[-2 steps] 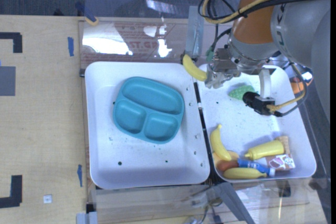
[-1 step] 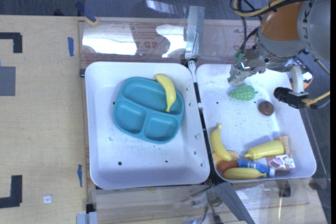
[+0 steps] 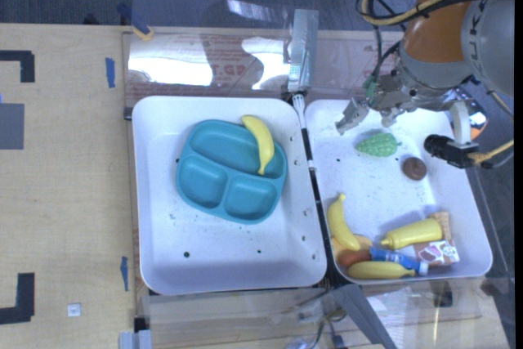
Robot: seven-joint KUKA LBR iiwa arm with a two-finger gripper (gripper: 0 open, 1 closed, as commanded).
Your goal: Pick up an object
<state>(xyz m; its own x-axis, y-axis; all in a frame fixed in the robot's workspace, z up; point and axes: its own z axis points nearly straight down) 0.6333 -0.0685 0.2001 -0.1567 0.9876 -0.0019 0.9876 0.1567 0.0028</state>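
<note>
My gripper hangs over the back of the right bin, open, with nothing between its fingers. Just in front of it, apart from the fingertips, lies a green bumpy object. To the right of that rests a small brown round object. A banana, a yellow bottle, a red piece, a blue and yellow tube and a small carton crowd the bin's front.
The left bin holds a blue divided plate with a second banana on its back right rim. A clear wall stands behind both bins. Black cables loop above the arm's wrist.
</note>
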